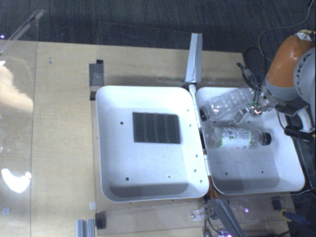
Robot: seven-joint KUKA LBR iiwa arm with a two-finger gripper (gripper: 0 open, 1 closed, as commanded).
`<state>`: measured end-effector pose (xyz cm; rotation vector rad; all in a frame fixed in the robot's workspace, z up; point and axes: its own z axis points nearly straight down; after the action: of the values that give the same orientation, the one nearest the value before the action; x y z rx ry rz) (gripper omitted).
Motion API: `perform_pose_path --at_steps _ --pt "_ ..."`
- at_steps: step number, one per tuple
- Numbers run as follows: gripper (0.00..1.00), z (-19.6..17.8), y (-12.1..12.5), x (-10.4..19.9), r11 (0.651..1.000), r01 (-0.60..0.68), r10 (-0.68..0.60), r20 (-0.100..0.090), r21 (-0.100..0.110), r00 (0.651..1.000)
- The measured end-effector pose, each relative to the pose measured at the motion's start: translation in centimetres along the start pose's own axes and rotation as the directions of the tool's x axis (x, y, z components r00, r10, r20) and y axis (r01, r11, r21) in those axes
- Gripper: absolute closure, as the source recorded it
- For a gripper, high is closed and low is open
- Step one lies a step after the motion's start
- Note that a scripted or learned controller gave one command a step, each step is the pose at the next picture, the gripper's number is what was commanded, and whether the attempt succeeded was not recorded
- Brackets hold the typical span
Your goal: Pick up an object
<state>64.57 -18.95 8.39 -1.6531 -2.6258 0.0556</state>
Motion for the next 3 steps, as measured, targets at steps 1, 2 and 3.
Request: perform_pose_path --at_steps 1,2,3 --pt "0.00 -0.3 -0.5 7.8 0.998 0.024 -0.023 0.016 -0.055 1.000" --pt "1.00 -1.6 -0.3 7.7 0.998 0.025 -0.024 0.022 -0.063 0.999" --pt "0.00 -1.3 -0.5 7.8 0.998 0.024 -0.023 0.018 -0.057 1.000"
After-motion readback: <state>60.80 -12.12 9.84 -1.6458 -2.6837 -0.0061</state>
